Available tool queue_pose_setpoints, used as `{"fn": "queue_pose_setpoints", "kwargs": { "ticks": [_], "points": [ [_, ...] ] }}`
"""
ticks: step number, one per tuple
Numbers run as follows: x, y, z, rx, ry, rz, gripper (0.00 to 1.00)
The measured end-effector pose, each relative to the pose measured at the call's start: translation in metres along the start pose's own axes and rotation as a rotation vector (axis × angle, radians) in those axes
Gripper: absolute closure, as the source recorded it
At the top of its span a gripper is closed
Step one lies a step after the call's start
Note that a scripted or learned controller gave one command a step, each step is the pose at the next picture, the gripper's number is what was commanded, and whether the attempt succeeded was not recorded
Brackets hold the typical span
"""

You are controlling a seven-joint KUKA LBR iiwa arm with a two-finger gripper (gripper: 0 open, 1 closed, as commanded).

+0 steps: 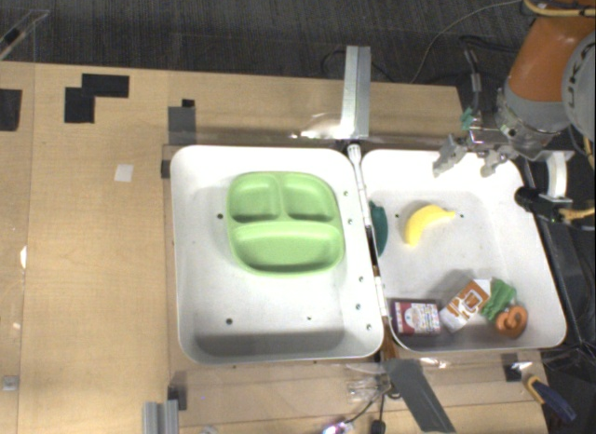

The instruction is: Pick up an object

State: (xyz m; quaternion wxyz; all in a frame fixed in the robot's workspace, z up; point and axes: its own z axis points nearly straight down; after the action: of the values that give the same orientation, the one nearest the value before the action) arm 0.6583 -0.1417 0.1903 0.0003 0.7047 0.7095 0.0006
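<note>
Up high, jaws spread, above right bin (549,264) rear.

Bins (270,334) white. Plate (283,220) light green. Banana (426,223) yellow. Carton (416,317) dark maroon, white label. Box (468,303) white/brown print. Carrot (510,318) orange, green top. Arm (549,60) grey with orange band. Bench (84,264) tan, black patches.

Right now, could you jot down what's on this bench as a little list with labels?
left bin: green divided plate
right bin: yellow banana, dark green thing at the divider, small carton, snack box, orange and green toy carrot
end effector: open, over the right bin's far edge, holding nothing
arm: reaches in from the right
</note>
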Motion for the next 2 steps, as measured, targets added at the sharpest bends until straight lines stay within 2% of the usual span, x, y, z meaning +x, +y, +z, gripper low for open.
{"fn": "queue_pose_setpoints", "kwargs": {
  "ticks": [1,2],
  "points": [
    [0.0008,0.002,-0.0104,-0.003,-0.001,-0.006,1.0],
    [0.0011,0.002,-0.0103,-0.003,-0.001,-0.007,0.0]
  ]
}}
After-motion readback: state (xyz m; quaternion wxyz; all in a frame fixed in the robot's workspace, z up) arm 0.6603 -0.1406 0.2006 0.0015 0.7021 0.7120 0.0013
